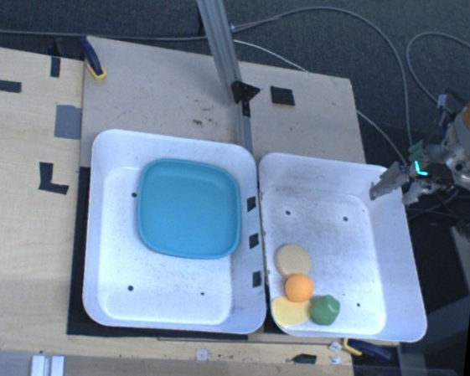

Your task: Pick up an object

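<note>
The right bin [385,242] holds a small cluster in its near-left corner: a tan round piece [293,259], an orange ball [298,288], a yellow piece [288,313] and a green lump [324,309]. The gripper [394,182] hangs at the bin's far-right corner, above the rim and well away from the cluster. Nothing shows between its dark fingers. The arm comes in from the right edge, with its orange band at the upper right.
A blue square plate [189,208] lies in the left bin [103,235]. A slanted metal pole [225,51] rises behind the bins. Cables loop over the dark floor at the back right. Black tape marks dot the wooden bench on the left.
</note>
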